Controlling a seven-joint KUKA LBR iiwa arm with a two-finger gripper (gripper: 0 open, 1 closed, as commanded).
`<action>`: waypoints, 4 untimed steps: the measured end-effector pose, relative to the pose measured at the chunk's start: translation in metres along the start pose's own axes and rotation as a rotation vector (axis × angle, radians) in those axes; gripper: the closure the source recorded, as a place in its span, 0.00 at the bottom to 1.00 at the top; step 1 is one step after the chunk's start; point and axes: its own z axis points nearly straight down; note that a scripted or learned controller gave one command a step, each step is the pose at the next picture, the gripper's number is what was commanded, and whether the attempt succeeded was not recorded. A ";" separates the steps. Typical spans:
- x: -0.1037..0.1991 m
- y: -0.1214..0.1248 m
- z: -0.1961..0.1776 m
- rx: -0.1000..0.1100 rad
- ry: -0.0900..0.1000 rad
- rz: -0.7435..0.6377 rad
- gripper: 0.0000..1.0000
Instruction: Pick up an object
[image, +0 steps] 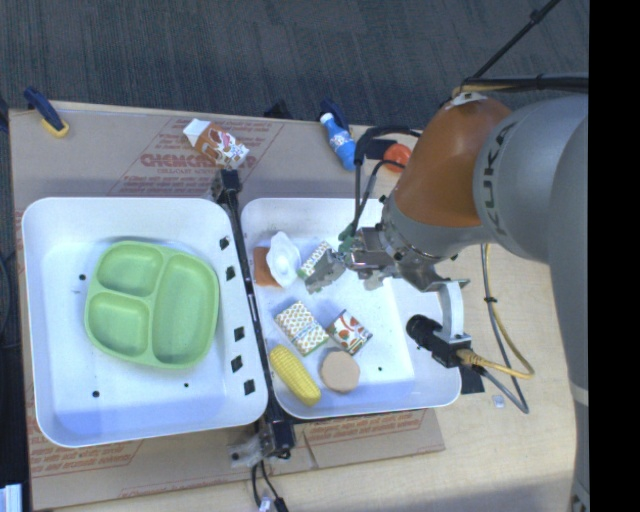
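Observation:
My gripper reaches in from the right and hangs over the upper middle of the right bin. A small green-and-white patterned piece shows right at its tip; whether it is gripped I cannot tell. Just left of the tip lie a crumpled white item and an orange piece. Below the gripper rest a checkered packet, a red-and-white packet, a yellow corn cob and a tan round disc.
The left bin holds a green divided plate. A black divider with clips runs between the bins. Behind them on the cardboard lie a snack packet and a blue clamp. Cables hang at the right.

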 end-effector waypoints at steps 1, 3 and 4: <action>0.000 0.000 0.000 0.000 0.000 0.000 0.00; 0.000 0.000 0.000 0.000 0.000 0.000 0.00; 0.000 0.000 0.000 0.000 0.000 0.000 0.00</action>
